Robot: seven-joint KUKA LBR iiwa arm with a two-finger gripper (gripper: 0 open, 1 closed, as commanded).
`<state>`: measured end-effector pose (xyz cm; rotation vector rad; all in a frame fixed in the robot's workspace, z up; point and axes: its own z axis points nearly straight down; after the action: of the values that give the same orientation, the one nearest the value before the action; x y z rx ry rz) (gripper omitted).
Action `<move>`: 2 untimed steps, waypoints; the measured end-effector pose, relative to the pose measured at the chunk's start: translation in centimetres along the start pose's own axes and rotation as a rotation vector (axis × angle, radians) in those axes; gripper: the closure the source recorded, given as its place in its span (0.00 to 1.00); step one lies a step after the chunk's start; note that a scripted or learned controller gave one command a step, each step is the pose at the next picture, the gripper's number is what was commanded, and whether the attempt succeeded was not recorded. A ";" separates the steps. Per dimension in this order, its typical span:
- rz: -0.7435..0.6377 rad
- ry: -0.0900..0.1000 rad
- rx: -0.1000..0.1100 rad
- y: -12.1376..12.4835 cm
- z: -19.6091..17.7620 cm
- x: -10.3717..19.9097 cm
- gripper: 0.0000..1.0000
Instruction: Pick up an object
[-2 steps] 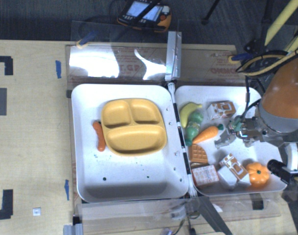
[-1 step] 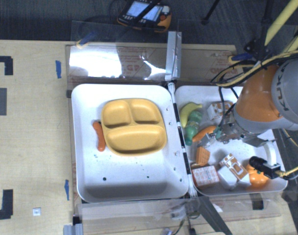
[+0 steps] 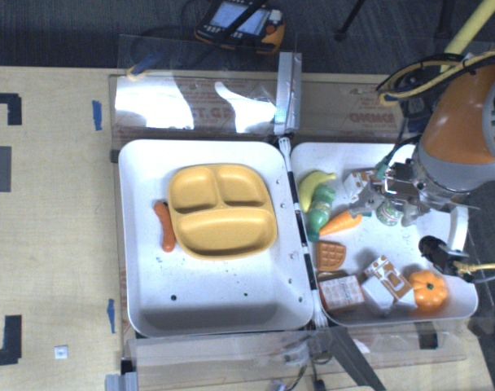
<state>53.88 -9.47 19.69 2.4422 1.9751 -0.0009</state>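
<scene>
My gripper [image 3: 386,202] hangs low over the upper middle of the right bin [image 3: 463,306], just right of an orange carrot [image 3: 342,222]. A yellow banana [image 3: 314,183] and a green item [image 3: 320,212] lie at that bin's left wall. Below them are a brown waffle [image 3: 330,256], a brown packet [image 3: 341,291], a white and orange carton [image 3: 386,279] and an orange pumpkin [image 3: 429,291]. Nothing shows as held in the gripper. The arm's wrist hides part of the bin's upper right.
The left bin [image 3: 142,300] holds a yellow divided tray [image 3: 221,210] with an orange-red sausage [image 3: 165,225] at its left side. A metal divider [image 3: 286,96] stands behind the bins. Cables [image 3: 418,72] loop above the arm.
</scene>
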 end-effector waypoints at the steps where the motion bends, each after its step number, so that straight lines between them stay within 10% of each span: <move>1: 0.138 0.000 -0.001 2.2 1.3 2.5 0.00; 2: -0.053 0.001 0.000 2.7 10.2 -1.1 0.00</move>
<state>56.28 -11.10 9.47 2.3899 2.0391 0.0001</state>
